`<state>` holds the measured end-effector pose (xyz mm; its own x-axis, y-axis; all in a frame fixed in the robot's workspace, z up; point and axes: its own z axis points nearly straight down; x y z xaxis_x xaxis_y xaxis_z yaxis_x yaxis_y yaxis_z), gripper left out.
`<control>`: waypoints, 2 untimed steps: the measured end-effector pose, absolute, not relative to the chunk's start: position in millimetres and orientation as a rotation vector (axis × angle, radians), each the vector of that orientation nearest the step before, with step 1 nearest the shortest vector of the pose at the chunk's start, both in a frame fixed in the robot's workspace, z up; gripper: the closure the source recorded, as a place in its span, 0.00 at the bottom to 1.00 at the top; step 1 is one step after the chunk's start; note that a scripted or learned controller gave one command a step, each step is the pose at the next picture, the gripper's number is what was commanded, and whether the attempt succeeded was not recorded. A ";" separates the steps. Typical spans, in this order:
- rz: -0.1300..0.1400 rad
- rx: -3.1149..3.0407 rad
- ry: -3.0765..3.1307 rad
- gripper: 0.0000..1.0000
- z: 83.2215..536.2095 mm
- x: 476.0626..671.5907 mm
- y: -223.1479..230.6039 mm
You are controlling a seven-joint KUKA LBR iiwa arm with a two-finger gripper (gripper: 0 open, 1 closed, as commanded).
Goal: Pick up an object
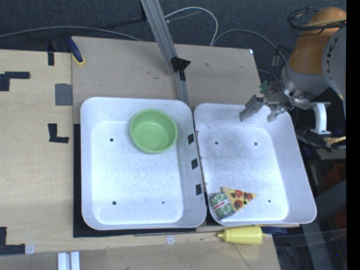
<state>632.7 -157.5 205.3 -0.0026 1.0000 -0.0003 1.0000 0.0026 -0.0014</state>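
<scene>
Gripper (262, 111) spread open, empty, over right bin (292, 167) far rim. Pizza slice (241, 196), green packet (221, 205) at right bin near-left corner. Green bowl (153, 131) in left bin (95, 167).

bench (129, 66): tan wood, black tape marks at left | pole (163, 32): grey, slanting down to bins' far edge | cables (197, 16): looping behind bench | floor (236, 4): dark carpet
</scene>
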 end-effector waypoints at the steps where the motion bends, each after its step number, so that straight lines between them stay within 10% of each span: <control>1: 0.003 -2.218 -2.224 0.00 205.3 632.6 -157.5; 2: 0.008 -2.217 -2.221 0.00 154.9 636.5 -164.9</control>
